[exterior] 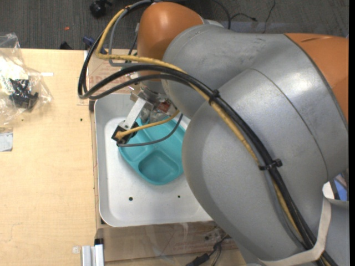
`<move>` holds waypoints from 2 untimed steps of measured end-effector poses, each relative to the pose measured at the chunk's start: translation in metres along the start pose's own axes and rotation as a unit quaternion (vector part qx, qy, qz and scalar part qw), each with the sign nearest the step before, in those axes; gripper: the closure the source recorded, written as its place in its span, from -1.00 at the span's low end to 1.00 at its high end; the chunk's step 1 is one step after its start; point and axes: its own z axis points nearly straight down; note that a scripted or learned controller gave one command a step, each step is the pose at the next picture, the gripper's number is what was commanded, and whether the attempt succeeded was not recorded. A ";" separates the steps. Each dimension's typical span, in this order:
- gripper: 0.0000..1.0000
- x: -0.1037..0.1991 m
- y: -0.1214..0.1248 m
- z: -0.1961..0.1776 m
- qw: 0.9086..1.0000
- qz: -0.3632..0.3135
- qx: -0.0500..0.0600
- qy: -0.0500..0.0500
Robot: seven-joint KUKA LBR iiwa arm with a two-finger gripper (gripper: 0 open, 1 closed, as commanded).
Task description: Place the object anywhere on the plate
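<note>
Jaws (148, 108) low over teal plate (158, 154) in white bin (111, 204), spread unreadable; release looks next if loaded.

You're looking at a chunky arm (260, 143) with smooth, rounded grey shells, plus a glossy orange dome (166, 24) up top and another orange patch at the far right. You've got a bundle of cables (166, 73), black ones and one yellowish, looping off the dome and running down the grey casing, cinched with a black zip tie (270, 164). The wrist end shows bare metal plates (145, 101).
</note>
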 end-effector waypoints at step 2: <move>1.00 -0.002 0.036 -0.047 0.997 0.072 0.000 0.001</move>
